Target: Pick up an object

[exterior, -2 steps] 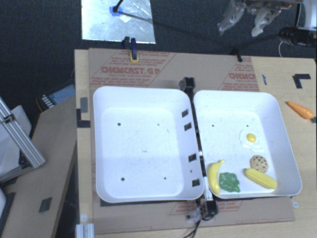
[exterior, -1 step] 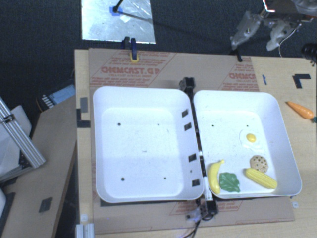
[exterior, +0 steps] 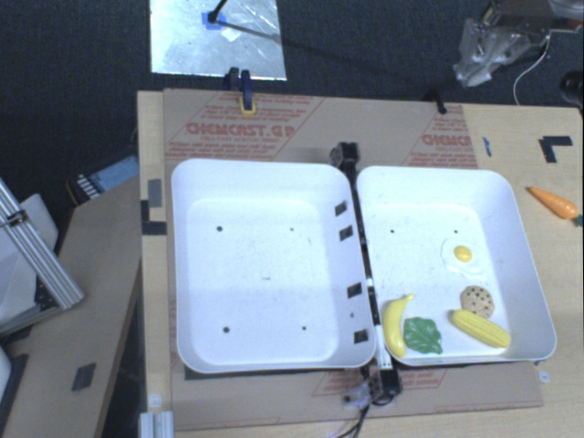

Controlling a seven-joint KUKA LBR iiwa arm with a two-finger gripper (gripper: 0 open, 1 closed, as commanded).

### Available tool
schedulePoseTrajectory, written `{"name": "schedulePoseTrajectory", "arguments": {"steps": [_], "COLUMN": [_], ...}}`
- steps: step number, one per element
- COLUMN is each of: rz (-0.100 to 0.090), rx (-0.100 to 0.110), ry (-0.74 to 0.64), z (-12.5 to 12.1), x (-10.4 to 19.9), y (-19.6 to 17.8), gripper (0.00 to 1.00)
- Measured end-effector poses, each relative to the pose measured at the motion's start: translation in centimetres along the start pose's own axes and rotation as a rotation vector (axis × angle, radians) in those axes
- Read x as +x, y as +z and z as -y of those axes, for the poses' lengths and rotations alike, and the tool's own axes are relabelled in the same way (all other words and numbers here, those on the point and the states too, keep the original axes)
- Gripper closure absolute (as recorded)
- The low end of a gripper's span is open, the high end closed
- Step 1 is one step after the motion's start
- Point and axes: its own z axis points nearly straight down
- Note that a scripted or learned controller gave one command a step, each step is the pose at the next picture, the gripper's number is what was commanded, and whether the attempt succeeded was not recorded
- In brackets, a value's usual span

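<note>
The right bin (exterior: 429, 190) holds several toy foods in its near half. A fried egg (exterior: 463, 255) lies toward the right wall, with a round cookie (exterior: 476, 300) just below it. A yellow corn cob (exterior: 481, 328) rests by the near right corner. A yellow banana (exterior: 395, 325) lies along the near left side, touching a green leafy piece (exterior: 422, 335). My gripper (exterior: 481, 57) hangs at the top right, far beyond the bins and over the dark floor, well apart from every object.
The left bin (exterior: 182, 245) sits beside the right one, with black clips along their shared edge. An orange carrot (exterior: 554, 202) lies on the bench outside the right bin. A shiny metal sheet (exterior: 216, 26) lies beyond the bench at the top left.
</note>
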Motion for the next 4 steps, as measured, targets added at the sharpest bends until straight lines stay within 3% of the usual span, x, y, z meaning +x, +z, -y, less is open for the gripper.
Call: {"name": "schedulePoseTrajectory", "arguments": {"steps": [1, 2, 3, 4], "rz": [-0.003, -0.003, -0.005, -0.002], "rx": [0.005, 0.007, 0.004, 0.005], "ry": [-0.004, -0.002, 0.000, 0.004], "z": [0.8, -0.1, 8.5, 8.2], "x": [10.2, 21.8, 22.4, 22.2], "y": [1.2, 7.0, 2.3, 2.6], "gripper": [1.00, 1.00, 1.00, 0.00]}}
